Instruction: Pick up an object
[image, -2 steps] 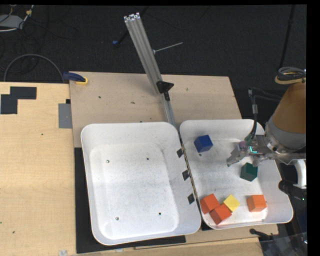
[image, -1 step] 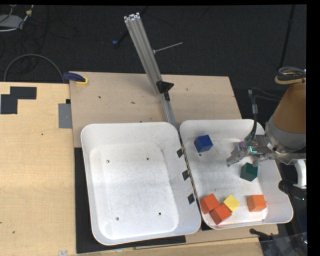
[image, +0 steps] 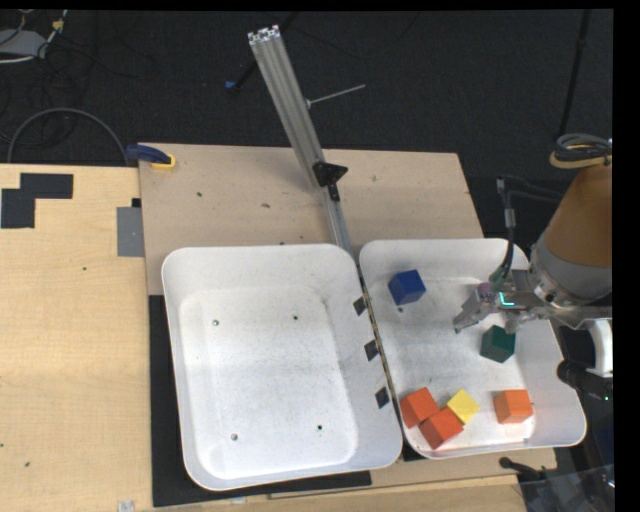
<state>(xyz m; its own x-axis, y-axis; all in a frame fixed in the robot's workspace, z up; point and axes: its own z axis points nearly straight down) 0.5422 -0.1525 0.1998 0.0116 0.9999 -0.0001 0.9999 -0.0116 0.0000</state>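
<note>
Two white bins: the left bin (image: 190, 290) and the right bin (image: 440, 255), holding blue (image: 406, 286), green (image: 497, 345), yellow (image: 463, 406) and orange blocks (image: 513, 406). Tool (image: 494, 308) hovers above green block, fingers spread.

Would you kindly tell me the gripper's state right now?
Gripper: cannot be told; it hangs just above the dark green block in the right bin.

even overhead light, soft shadows, perhaps slightly blurred.

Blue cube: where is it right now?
In the camera view, the blue cube sits in the right bin, toward its upper-left, near the divider between the bins. It lies left of the gripper and the dark green block.
</note>
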